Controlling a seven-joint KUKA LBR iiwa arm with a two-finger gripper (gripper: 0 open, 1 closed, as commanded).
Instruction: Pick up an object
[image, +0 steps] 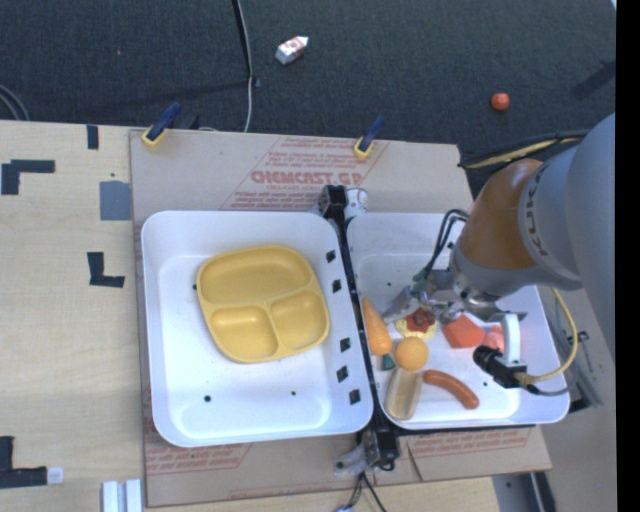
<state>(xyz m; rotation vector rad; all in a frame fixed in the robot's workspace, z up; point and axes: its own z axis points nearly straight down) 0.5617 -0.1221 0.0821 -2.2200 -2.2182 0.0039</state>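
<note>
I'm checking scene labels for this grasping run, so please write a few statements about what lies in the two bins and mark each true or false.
1. The yellow divided plate lies in the left bin. True.
2. The sausage lies in the left bin. False: it lies in the right bin, near its front edge.
3. The orange ball sits beside the carrot. True.
4. The divided plate is blue. False: it is yellow.
5. The gripper is down in the right bin, among the toy foods. True.
</note>
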